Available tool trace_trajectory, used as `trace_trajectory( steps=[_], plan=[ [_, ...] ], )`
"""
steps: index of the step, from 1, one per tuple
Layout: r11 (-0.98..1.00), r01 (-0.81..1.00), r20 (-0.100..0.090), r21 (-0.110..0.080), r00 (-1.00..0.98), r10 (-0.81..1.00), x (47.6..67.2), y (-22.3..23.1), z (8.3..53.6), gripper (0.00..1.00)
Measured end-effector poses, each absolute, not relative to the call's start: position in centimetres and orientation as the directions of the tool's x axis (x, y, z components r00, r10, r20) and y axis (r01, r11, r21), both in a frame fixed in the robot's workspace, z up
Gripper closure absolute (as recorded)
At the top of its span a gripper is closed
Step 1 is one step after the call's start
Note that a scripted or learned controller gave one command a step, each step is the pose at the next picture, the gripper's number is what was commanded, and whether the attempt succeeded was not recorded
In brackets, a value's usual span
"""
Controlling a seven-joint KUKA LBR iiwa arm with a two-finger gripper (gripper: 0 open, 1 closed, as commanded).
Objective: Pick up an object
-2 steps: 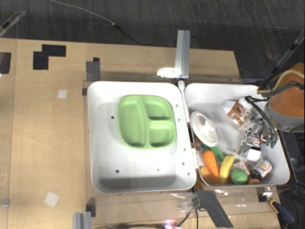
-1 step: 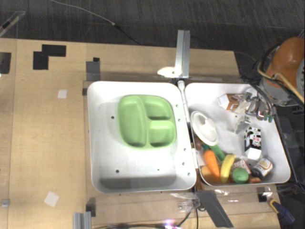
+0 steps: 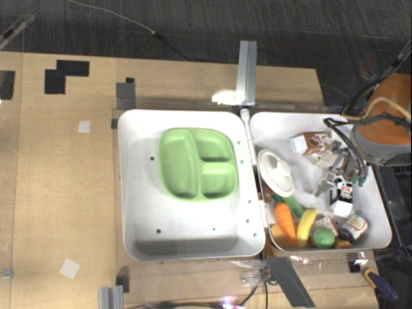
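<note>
Left bin: shallow white bin [image 3: 135,237] holding a light green plastic divided tray [image 3: 196,163].
Right bin: shallow white bin [image 3: 381,227], crowded with small things.
Gripper: metal two-finger gripper [image 3: 322,187] over the middle of the right bin, pointing toward the left bin.
Grip state: cannot tell whether it is open or closed; nothing is visibly held.
Nearest object: white rounded plastic cup [image 3: 277,172], just beside the gripper's tip on the side toward the left bin.
Behind the gripper: brown-and-white printed packet [image 3: 313,143], near the far wall.
Under the wrist: small white bottle with a dark label [image 3: 342,203].
Near edge: orange plastic carrot [image 3: 284,219], yellow toy banana [image 3: 306,224], green round toy fruit [image 3: 324,237], lying together.
</note>
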State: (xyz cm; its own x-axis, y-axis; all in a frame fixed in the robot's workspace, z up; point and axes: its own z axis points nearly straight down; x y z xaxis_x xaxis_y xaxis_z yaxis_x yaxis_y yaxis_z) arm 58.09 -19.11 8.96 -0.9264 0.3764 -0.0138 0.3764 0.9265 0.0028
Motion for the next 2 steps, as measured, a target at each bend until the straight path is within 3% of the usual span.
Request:
trace_trajectory(
  steps=[1, 2],
  plan=[
    [0.877, 0.481, -0.018, 0.005, -0.877, 0.481, 52.2, -16.6, 9.1, 0.0],
    [0.9, 0.437, -0.024, 0.007, -0.899, 0.437, 49.4, -9.2, 9.2, 0.0]
  ],
)
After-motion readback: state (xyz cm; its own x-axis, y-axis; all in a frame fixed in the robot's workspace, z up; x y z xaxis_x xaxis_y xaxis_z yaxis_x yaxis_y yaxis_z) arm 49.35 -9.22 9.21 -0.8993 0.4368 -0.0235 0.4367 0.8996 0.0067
